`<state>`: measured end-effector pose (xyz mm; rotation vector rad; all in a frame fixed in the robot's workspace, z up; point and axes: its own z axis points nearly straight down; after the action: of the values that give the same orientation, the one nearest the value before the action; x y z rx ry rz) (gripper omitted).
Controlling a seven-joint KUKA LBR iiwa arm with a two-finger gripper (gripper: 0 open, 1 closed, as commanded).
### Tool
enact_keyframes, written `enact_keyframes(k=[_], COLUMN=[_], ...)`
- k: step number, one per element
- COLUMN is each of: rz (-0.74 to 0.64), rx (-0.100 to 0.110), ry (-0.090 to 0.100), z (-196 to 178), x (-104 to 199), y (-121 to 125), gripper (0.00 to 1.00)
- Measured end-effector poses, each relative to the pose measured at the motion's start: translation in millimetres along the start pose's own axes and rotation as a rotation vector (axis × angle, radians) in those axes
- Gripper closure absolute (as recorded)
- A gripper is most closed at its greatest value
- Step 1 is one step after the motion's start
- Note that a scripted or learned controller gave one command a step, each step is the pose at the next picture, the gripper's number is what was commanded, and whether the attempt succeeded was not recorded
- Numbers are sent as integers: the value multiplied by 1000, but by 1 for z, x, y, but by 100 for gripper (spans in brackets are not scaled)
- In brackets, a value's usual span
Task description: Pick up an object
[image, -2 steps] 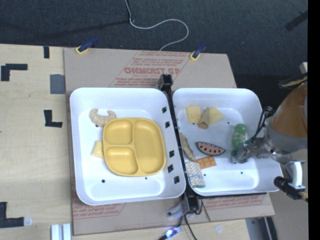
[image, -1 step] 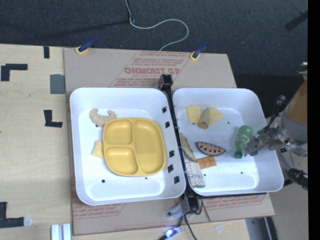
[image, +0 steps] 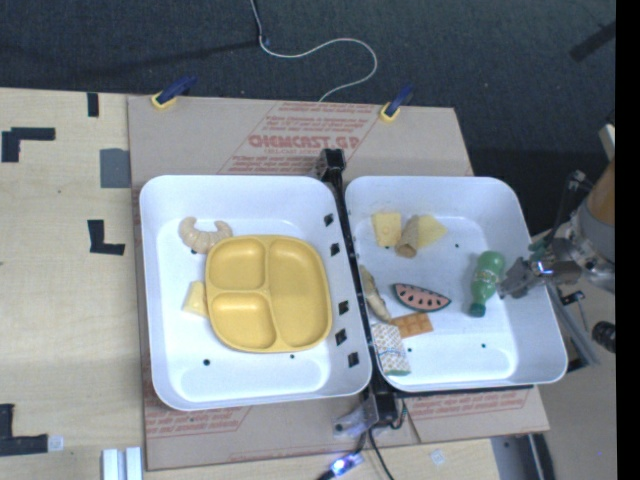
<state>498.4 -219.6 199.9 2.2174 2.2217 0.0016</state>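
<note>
The gripper (image: pixel 528 271) is seen at the right bin's (image: pixel 500 368) 3 o'clock rim, beside a green bottle (image: pixel 486 280); finger state cannot be told.

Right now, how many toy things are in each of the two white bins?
Left bin: 3 (yellow divided plate, beige curl, yellow wedge)
Right bin: 7 (including the green bottle and watermelon slice)
Total: 10
</note>
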Motion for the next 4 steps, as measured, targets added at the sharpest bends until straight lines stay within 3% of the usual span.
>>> enact_keyframes(k=[1,3,4], rz=[0,-4,-4], rx=[1,3,2], ry=[1,2,2], z=[-26,-12,-30], x=[1,94,141], y=[1,47,75], gripper=[100,100,100])
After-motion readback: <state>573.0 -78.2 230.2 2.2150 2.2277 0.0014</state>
